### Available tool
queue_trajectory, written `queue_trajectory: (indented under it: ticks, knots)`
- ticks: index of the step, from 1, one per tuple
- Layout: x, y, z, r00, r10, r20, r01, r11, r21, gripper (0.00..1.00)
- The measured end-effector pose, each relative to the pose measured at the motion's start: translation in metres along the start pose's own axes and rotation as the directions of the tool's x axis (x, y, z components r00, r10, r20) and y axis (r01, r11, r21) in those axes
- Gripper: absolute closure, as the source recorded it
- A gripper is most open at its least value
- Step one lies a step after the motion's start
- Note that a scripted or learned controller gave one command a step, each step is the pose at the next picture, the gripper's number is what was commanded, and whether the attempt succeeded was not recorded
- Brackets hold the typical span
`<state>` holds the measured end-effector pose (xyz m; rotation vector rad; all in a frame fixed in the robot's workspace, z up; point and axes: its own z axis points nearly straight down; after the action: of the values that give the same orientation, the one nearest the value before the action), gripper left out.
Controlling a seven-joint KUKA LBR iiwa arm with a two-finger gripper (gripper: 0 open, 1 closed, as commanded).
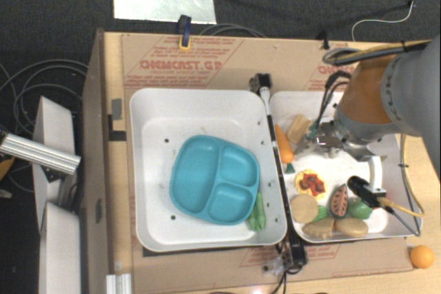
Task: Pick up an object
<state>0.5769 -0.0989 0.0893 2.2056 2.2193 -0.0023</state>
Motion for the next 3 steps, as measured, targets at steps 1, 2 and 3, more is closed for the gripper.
queue_trajectory:
  ticks: [1, 2, 3]
  knots:
    - [-0.054, 0.063, -0.099, 1.0, 0.004, -0.003, -0.004, 1.0, -0.009, 0.0]
    - [0.011, 0.056, -0.054, 1.0, -0.003, -0.012, 0.003, 1.0, 0.009, 0.0]
    - [-0.002, 0.087, 0.008, 1.0, 0.0, -0.009, 0.0, 1.0, 0.007, 0.0]
